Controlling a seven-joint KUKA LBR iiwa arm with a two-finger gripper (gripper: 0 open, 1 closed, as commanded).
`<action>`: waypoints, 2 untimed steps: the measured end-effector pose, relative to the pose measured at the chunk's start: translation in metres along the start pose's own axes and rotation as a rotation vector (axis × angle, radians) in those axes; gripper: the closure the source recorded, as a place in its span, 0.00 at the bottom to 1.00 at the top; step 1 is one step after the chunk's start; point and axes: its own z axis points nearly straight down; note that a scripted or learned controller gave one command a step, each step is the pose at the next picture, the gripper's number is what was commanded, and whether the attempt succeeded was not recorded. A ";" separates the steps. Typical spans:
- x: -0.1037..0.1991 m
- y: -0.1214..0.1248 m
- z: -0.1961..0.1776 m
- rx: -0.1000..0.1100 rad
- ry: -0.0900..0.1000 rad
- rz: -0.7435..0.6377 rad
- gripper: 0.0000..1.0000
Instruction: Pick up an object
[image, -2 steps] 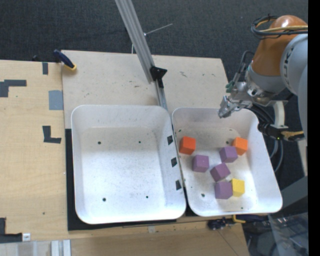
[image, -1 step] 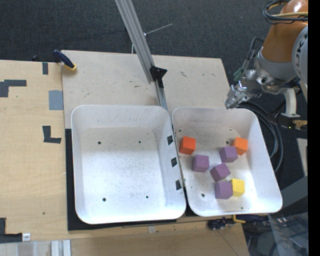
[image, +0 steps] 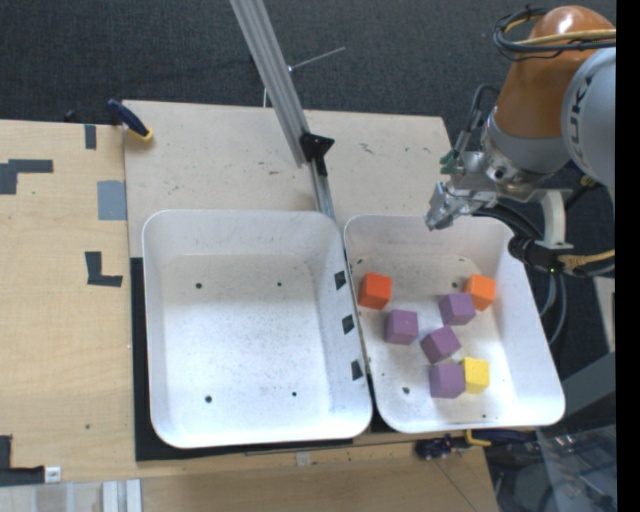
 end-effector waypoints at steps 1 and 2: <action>0.056 -0.006 -0.002 0.000 0.001 -0.003 1.00; 0.109 -0.027 -0.001 0.001 0.002 -0.003 1.00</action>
